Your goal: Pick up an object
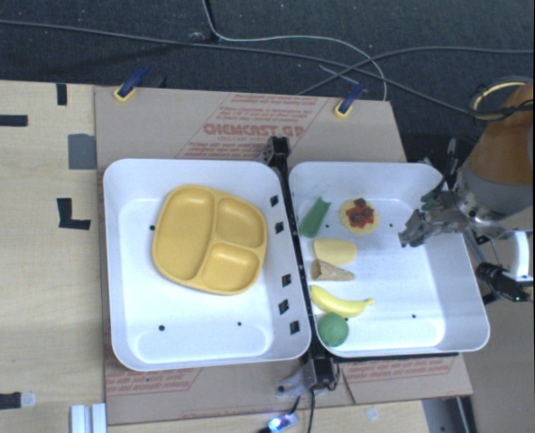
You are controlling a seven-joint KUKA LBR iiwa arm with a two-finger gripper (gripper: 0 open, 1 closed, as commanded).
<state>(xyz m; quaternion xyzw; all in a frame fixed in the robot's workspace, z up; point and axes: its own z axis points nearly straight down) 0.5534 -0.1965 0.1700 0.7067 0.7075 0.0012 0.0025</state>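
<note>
While food lines its left edge, right bin point(447, 318) lies bare.

Cardboard sheet point(249, 120) beneath two white bins point(127, 332); yellow clamps point(132, 83) at its far edge; black cables point(276, 39) beyond it; wooden worktop point(32, 269) to its left.

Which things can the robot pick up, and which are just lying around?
For the job: the claw, and in the right bin a banana, green ball, green block, small tart, pale yellow piece, tan wedge.

Just lying about: yellow divided plate in the left bin, cables, yellow clamps.
</note>
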